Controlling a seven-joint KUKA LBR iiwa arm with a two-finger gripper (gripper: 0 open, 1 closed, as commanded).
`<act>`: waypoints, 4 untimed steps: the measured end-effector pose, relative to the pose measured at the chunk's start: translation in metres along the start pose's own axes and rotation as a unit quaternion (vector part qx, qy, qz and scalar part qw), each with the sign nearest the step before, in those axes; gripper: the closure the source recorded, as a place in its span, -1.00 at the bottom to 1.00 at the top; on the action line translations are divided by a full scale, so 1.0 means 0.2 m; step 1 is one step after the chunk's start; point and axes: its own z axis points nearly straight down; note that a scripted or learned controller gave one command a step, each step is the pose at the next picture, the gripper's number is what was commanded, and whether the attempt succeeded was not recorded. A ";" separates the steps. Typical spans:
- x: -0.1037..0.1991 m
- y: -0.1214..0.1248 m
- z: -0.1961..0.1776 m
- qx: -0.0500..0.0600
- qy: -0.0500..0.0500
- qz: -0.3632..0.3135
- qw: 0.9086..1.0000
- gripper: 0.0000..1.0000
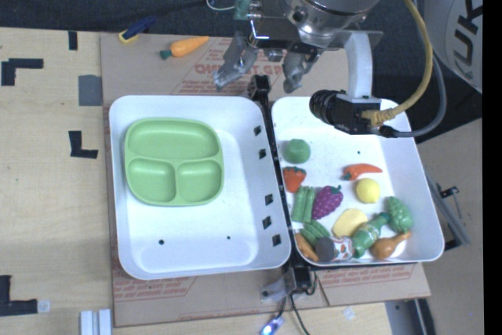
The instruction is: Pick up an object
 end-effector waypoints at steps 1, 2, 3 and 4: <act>-0.02 0.02 -0.06 -0.002 -0.001 0.003 1.000 1.00; 0.32 0.07 -0.22 -0.004 0.000 0.002 1.000 1.00; 0.35 -0.02 0.25 0.003 -0.003 0.004 1.000 1.00; 0.09 -0.18 0.78 0.005 -0.004 0.007 1.000 1.00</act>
